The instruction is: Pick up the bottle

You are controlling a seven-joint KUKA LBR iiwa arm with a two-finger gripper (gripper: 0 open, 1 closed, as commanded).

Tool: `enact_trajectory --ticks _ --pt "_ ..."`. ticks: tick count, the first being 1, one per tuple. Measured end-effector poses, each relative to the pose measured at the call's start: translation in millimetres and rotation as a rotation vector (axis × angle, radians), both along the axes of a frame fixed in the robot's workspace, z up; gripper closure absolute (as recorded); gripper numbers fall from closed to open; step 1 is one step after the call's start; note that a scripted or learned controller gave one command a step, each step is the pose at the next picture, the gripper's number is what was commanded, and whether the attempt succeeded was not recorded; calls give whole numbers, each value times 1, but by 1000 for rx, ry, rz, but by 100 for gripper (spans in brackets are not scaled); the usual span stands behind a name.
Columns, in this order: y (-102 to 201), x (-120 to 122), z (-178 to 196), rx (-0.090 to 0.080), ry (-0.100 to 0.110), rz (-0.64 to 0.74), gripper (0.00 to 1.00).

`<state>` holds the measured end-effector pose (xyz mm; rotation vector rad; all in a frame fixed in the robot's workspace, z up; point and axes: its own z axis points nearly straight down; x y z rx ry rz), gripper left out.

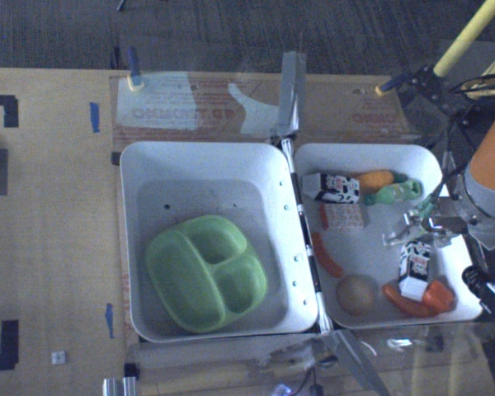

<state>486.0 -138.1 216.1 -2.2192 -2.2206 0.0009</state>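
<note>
1. Reaching in over the right bin's point(309, 159) right rim, the arm ends in a claw point(414, 228) low above the bin's right half.
2. Claw state: cannot tell.
3. Green bottle point(393, 192) lies on its side near the far right corner, touching an orange carrot-like piece point(374, 179) by the far wall.
4. Crowded edges: milk carton point(336, 187) at the far left; another carton point(414, 272) and orange items point(421, 300) against the near right corner.
5. Open floor: middle of the right bin.
6. Left bin point(140, 167) holds a green divided plate point(205, 272); its far half is bare.
</note>
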Motion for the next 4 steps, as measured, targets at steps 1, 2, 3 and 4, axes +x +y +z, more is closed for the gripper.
enact_trajectory --ticks 1,2,3,4 --pt "11 0 -110 -3 -22 -40 0" --pt "16 10 -113 -3 -55 -284 0" --pt "20 26 -129 -1 -9 -556 0" --pt "31 8 -130 1 -4 -882 0"
